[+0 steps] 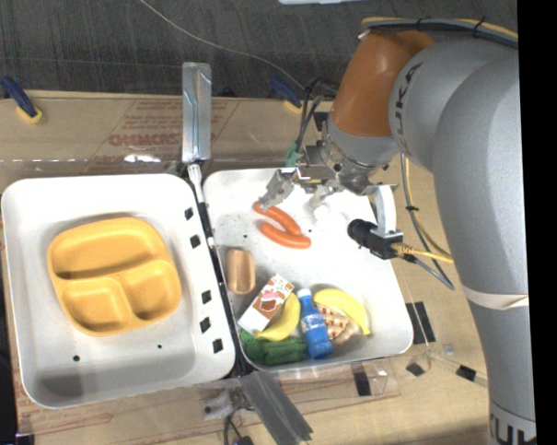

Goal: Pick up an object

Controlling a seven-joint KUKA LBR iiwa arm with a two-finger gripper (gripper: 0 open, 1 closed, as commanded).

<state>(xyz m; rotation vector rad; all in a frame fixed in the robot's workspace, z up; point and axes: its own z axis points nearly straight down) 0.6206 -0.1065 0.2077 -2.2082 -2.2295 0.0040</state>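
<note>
My gripper [297, 192] hangs over the back of the right bin [373, 277]. Its two fingers are spread apart and open, with nothing between them. Just below and in front of the fingertips lie two orange-red sausages [282, 225] side by side on the bin floor. Nearer the front of the same bin are a brown bread roll [239, 269], a small printed carton [267, 300], a banana [284, 324], a blue bottle [313, 326], a yellow taco-like piece [344, 310] and a green item [276, 352].
The left bin [36, 366] holds a yellow divided tray [113, 273]. A black divider with clips [209, 266] runs between the bins. The grey arm [460, 163] fills the right side, and a black cable plug [371, 237] sticks out over the right bin.
</note>
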